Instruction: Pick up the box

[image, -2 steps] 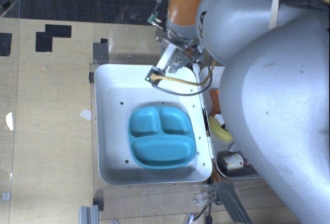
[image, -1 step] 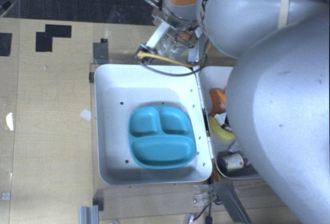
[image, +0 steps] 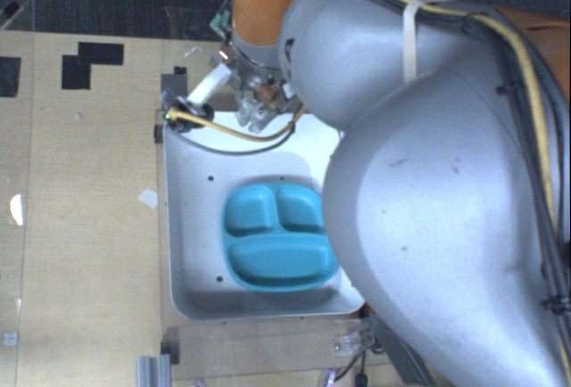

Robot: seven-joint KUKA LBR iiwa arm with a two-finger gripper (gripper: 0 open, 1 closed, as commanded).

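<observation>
box (image: 279, 236): light blue, rounded, three moulded compartments, lying flat in white bin (image: 192, 225) | gripper (image: 254, 113): above bin's far edge; finger state cannot be told

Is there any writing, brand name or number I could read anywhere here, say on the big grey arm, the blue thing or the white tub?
No readable text anywhere.
Grey arm: plain shell, no lettering.
Blue tray: three compartments, no label or print.
White bin: unmarked.
Black shapes on the bench: solid blocks, not letters or numbers.
</observation>
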